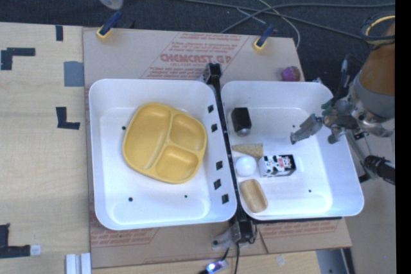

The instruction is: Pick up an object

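Nearest me on the bench [38, 157], at the front of the right bin [334, 199], I see a tan, bread-like oblong [253, 195] lying close to the divider between the bins. Just behind it sits a small white ball [245, 166], and beside that a little black-and-white carton [279, 165] with a cow-patch print, lying flat. A pale wedge [248, 150] rests just behind the ball, touching or nearly so. Farther back stands a short black cylinder [241, 120], dark and matte, near the divider.

In the left bin [106, 196] a yellow divided plate [165, 142] with three compartments lies flat, filling the middle.

The claw [318, 128] hangs over the right side of the right bin, reaching in from the arm [376, 90] at the edge. One grey finger [306, 129] points left towards the objects, well apart from them. I see nothing between the fingers, but I cannot tell whether they are spread or closed.

Beyond the bins, a small purple object [290, 73] sits on the cardboard sheet [186, 54].
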Tool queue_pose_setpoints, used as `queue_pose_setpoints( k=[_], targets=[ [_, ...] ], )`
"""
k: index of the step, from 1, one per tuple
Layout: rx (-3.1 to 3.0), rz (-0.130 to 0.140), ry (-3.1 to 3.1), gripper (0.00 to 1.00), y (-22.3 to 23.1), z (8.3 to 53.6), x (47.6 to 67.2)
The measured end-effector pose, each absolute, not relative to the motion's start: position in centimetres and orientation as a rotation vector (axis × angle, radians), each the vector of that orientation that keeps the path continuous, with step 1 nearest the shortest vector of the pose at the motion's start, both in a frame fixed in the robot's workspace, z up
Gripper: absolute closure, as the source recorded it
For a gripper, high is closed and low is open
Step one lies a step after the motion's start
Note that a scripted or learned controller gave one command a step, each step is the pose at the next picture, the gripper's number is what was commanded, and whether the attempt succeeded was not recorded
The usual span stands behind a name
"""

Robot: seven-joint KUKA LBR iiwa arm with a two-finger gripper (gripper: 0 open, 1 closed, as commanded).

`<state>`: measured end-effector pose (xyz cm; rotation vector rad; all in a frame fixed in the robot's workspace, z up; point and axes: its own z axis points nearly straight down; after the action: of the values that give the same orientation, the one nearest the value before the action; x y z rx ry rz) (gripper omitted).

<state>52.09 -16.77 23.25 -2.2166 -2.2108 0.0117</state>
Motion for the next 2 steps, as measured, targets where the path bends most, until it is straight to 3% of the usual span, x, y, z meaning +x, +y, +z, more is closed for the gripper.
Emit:
queue_pose_setpoints(
  k=[1, 2],
  targets=[
    [-2.218, 0.003, -2.221, 0.0, -16.7, 23.8, 52.3],
    [-2.216, 0.007, -2.218, 0.0, -16.2, 19.2, 52.5]
  ],
)
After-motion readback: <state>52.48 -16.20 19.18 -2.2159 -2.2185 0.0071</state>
